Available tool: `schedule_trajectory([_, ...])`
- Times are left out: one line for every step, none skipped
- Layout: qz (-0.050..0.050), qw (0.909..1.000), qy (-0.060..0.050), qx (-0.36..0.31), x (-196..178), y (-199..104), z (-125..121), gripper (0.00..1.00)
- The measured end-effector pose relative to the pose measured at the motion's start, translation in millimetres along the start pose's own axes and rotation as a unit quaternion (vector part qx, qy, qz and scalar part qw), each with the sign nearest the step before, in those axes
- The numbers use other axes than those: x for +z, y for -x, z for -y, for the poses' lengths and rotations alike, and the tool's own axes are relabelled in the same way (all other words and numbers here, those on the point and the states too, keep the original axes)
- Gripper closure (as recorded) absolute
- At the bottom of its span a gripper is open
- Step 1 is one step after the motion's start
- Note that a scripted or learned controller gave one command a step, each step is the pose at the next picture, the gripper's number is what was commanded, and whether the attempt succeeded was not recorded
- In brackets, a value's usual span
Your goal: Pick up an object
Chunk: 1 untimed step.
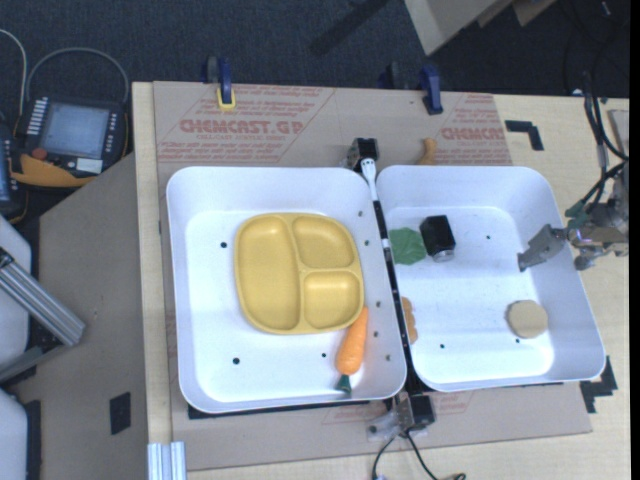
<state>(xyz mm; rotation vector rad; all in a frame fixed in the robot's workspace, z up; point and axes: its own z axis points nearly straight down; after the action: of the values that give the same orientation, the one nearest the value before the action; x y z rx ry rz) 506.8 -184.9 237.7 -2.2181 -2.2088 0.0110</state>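
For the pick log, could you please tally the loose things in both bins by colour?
Yellow: 1, divided plate
Orange: 1, carrot
Green: 1, soft piece
Black: 1, block
Tan: 1, round piece
Total: 5

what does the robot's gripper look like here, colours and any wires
The gripper at the right bin's right rim is grey metal, angular and small, ending in a pointed grey piece. Behind it sit tan and dark fittings, with thin dark cables looping up the right side.

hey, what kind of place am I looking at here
Probably a robotics lab bench set up for picking trials: two white bins side by side, toy items like a carrot and a yellow divided plate, and a control pendant nearby.
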Motion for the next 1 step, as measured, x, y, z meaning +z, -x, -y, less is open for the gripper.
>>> schedule_trajectory([0.002,1.0,0.006,-0.002,-6.6,-0.6,-2.6,0.0])
